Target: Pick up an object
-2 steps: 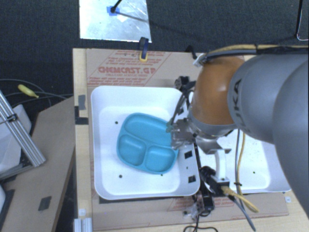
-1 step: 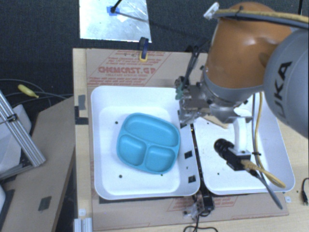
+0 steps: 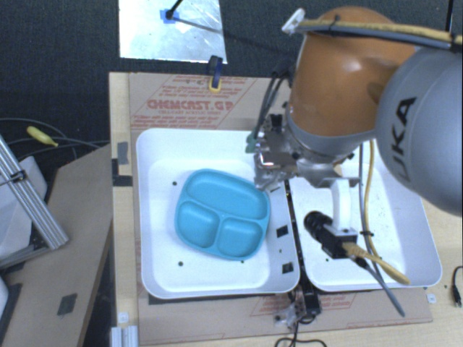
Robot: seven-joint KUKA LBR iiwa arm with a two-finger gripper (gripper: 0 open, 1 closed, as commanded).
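A blue divided plate (image 3: 221, 214) with three compartments lies flat in the middle of the left white bin (image 3: 148, 194). My gripper (image 3: 266, 163) hangs low over the ridge between the two bins, at the plate's upper right edge. The big orange-and-grey wrist above covers most of it. Nothing can be seen held in it.
The right white bin (image 3: 409, 223) lies partly under the arm. Both bins rest on a cardboard sheet (image 3: 188, 103). A shiny foil square (image 3: 170, 20) lies beyond the bench, and an aluminium frame (image 3: 25, 194) stands at the left.
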